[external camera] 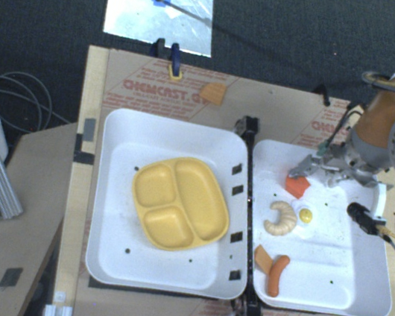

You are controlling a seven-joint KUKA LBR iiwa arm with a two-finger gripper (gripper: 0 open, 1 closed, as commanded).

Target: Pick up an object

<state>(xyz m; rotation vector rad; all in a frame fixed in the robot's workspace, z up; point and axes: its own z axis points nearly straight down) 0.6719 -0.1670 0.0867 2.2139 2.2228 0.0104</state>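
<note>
Right bin (369,297): claw (307,170) over far-left corner, jaw state unclear; could clip orange block (297,186) sideways against wall.

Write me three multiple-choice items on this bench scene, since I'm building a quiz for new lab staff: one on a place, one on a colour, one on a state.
1. Where does the yellow divided plate lie?
A. In the left bin
B. In the right bin
C. On the cardboard behind the bins

2. What colour is the small block under the gripper?
A. Blue
B. Orange-red
C. Green

3. How do the croissant and the sausage lie in the right bin?
A. Stacked
B. Apart, the croissant farther back
C. Both on the plate

Answers:
1 A: the plate sits in the left bin, alone.
2 B: the block is orange-red against the white bin floor.
3 B: bare white floor separates them, and the sausage lies near the front wall.
</note>
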